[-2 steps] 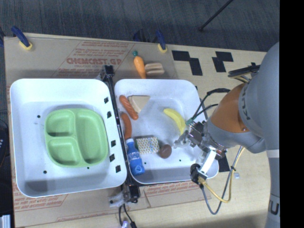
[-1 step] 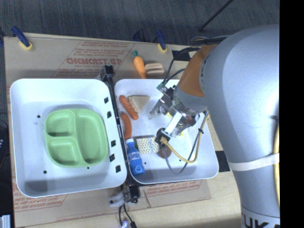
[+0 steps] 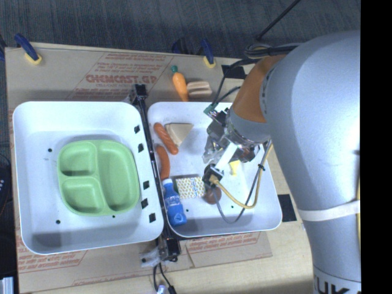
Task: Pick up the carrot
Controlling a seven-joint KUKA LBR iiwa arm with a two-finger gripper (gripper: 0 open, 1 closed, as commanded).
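Note:
The carrot (image 3: 179, 84), orange with a green top, lies on the cardboard just behind the right bin's (image 3: 263, 216) far rim, outside both bins. A tan block (image 3: 199, 89) lies right beside it. My gripper (image 3: 213, 154) hangs over the middle of the right bin, well in front of the carrot and a little to its right, apart from it. The wrist hides much of the gripper.
The right bin holds two sausages (image 3: 165, 138) (image 3: 163, 162), a bread slice (image 3: 180, 130), a blue bottle (image 3: 174, 204), a patterned pad (image 3: 190, 187) and a brown item (image 3: 212, 195). A green divided plate (image 3: 98, 176) sits in the left bin (image 3: 30, 127). Blue clamps (image 3: 29, 49) grip the bench's back edge.

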